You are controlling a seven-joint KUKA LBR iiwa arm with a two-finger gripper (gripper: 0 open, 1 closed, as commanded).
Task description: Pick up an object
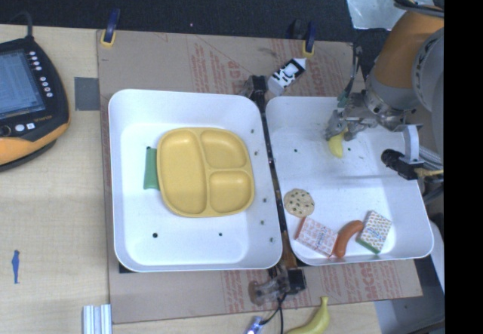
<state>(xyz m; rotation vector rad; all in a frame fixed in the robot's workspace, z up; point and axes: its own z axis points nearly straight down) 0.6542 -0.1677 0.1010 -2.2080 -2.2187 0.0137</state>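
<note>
1. Fingers [341, 131] of the robot arm [404, 61] point down into the right bin [400, 197], near its back edge. I cannot tell if they are spread or pressed together.
2. Right under the tips sits a small yellow thing [335, 146]. It looks like it touches the tips, but I cannot tell if they pinch it.
3. At the front of the same bin, well apart from the arm, lie a round cookie [299, 203], a pink wafer [316, 237], a little sausage [347, 238] and a small square packet [375, 231]. The sausage lies between the wafer and the packet.
4. Over in the left bin [136, 182] sits a yellow tray [205, 170] with three parts. It covers most of a green thing [150, 168] that peeks out on its left side.
5. On the table [45, 227], to the far left, rests an orange and black control pad [26, 102] with a screen.
6. Near the front edge lies a banana [315, 319], outside the bins.
7. Red writing runs across the brown cardboard [211, 61] under the bins, but it is too small to read.
8. Behind the bins, a black and white tag [287, 74] lies on the cardboard.
</note>
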